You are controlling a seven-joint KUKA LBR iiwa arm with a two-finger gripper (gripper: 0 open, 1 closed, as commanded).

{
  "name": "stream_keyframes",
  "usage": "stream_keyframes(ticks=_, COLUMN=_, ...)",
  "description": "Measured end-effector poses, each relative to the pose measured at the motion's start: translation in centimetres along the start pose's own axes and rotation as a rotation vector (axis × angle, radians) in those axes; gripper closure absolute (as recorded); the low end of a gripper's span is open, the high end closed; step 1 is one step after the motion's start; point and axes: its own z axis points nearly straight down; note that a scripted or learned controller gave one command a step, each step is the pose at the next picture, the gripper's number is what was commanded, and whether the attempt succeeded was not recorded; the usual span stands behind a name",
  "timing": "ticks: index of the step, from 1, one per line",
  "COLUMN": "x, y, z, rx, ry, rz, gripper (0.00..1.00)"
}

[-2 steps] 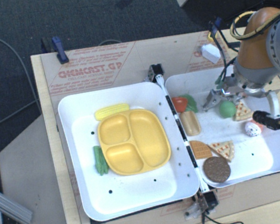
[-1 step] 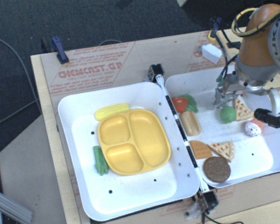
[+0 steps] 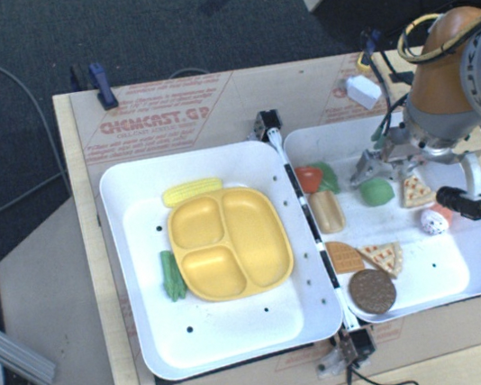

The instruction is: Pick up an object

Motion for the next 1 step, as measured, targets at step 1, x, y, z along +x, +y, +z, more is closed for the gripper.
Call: stream_keyframes(ticks=1, x=3.12, y=-2.62, z=1.05, rx=0.003, ry=0.0, rz=-0.002, gripper=0.0)
